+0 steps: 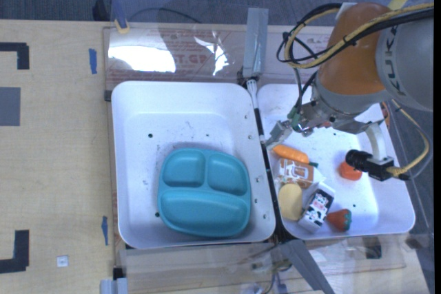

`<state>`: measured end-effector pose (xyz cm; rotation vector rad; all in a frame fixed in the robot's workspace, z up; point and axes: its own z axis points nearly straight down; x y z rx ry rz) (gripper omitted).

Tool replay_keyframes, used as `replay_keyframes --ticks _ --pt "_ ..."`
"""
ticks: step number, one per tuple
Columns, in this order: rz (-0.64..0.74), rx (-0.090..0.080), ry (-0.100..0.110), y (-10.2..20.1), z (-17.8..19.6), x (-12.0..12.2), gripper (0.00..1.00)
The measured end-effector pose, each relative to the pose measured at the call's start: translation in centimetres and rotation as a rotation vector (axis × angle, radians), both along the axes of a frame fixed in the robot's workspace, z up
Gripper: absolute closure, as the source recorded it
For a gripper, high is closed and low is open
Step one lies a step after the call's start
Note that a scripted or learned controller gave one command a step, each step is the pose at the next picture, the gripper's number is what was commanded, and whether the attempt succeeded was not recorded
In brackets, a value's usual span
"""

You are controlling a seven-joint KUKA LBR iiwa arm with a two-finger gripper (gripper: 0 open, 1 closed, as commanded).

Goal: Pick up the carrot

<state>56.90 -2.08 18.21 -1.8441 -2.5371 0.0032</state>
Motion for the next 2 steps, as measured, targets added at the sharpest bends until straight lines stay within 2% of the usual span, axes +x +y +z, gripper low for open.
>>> replay_keyframes --ticks 1,2 --pt "0.165 0.001 -0.001 -0.25 0.07 -0.95 0.00" --pt "0.165 0.001 -0.002 -0.29 0.93 -0.77 1.00"
